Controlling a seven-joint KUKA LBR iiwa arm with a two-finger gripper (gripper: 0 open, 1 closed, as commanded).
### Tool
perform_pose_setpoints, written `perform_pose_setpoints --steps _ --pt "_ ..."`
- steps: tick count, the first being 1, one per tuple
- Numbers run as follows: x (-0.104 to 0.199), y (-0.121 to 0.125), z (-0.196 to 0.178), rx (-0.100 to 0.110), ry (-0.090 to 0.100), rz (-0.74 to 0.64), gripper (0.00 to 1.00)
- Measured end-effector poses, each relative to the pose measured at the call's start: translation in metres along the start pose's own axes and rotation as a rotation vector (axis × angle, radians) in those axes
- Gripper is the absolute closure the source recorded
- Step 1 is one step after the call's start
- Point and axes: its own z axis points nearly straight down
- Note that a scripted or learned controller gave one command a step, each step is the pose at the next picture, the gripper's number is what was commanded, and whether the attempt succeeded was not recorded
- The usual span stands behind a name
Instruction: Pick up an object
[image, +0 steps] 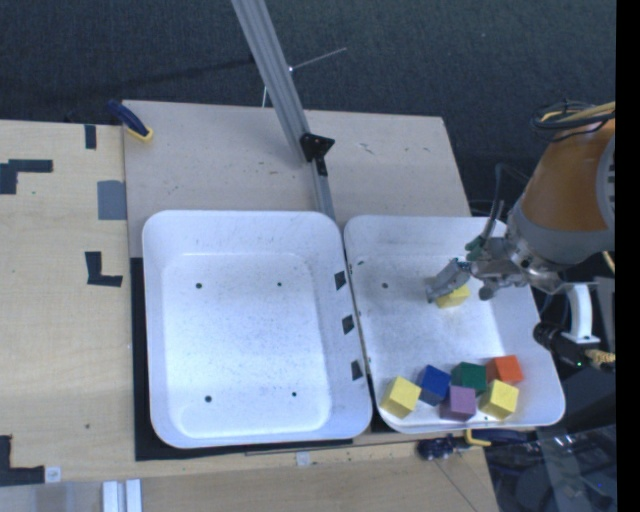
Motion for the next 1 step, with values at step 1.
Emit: perform_pose_setpoints --steps 1 --pt "-0.0003 -0.0001 -0.0001 0.0 0.0 0.0 0.0"
